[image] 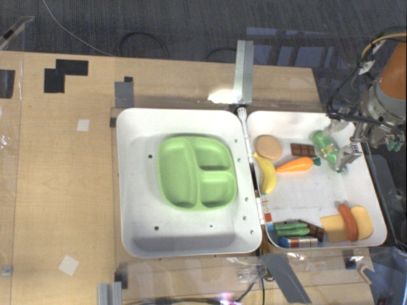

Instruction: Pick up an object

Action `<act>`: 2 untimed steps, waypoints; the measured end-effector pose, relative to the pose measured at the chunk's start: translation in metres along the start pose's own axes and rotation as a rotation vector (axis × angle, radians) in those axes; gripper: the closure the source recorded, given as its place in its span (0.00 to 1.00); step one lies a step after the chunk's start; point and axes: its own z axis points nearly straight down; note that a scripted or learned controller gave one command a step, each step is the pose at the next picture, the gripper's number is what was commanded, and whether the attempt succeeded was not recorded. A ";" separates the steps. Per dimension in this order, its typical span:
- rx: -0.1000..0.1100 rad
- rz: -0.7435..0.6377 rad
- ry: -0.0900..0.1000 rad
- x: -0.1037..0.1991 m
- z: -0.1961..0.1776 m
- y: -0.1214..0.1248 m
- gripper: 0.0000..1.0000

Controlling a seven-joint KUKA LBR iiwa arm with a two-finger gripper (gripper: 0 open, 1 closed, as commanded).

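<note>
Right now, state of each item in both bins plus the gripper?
green divided plate: flat in left bin, compartments bare
cookie: lying flat, right bin
chocolate bar: flat
banana: on its side by the divider
carrot: on its side
green translucent object: at the gripper, grasp unclear
sausage: lying across cheese wedge
markers: lying at front edge
</note>
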 end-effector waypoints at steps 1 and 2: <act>0.000 -0.005 -0.004 -0.061 0.119 0.029 0.00; -0.002 0.170 -0.004 0.051 0.118 0.094 0.00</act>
